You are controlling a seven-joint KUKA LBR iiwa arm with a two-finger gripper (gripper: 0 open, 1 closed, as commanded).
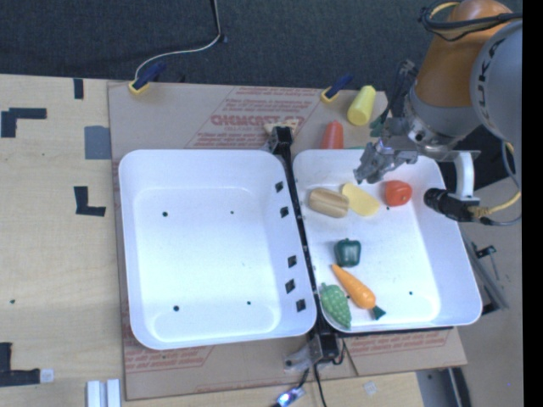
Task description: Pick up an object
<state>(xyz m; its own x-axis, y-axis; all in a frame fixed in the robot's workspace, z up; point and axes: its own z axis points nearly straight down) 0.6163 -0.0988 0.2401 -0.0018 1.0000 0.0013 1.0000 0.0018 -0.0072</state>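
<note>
The right bin (441, 270) holds a tan bread roll (327, 202), a pale yellow piece (361, 200), a red tomato (396, 193), a dark green pepper (347, 252), an orange carrot (355, 288) and a light green leafy vegetable (336, 305). My gripper (372, 170) hangs over the bin's far side, just above and between the yellow piece and the tomato. Nothing shows between its fingers. The arm's orange band (458, 45) rises at the upper right.
The left bin (204, 244) lies beside the right one. On the cardboard behind the bins lie a yellow object (362, 105) and a red-orange object (333, 135). Blue clips (146, 76) hold the cardboard's far edge. A black cable (462, 203) runs at the bin's right.
</note>
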